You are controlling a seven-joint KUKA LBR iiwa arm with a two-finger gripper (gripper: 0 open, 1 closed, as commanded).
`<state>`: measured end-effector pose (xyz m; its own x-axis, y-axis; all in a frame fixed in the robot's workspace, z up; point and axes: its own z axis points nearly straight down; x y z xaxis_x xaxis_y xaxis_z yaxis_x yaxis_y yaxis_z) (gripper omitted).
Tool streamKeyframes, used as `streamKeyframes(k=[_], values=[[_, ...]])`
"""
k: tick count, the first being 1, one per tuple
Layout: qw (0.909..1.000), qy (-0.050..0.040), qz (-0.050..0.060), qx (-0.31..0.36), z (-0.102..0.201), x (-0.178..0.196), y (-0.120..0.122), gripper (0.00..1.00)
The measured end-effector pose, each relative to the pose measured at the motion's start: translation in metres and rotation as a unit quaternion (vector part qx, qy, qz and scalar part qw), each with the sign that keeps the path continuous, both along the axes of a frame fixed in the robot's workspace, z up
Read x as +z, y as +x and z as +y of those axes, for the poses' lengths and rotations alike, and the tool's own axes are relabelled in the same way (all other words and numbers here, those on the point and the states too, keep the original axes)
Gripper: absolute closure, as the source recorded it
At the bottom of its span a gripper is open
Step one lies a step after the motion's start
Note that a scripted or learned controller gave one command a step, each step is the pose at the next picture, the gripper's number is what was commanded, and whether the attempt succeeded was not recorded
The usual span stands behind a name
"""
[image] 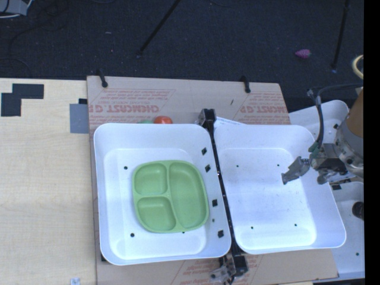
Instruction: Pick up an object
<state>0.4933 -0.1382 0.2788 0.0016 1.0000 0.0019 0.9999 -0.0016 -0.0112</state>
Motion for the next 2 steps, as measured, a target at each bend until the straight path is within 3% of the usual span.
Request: streamKeyframes(k=[1,2], values=[[1.0,-0.001,-0.005,0.001,0.0,0.005,0.002,0.0],[1.0,0.0003,-0.001,0.001,0.002,-0.056,-0.007,0.0]])
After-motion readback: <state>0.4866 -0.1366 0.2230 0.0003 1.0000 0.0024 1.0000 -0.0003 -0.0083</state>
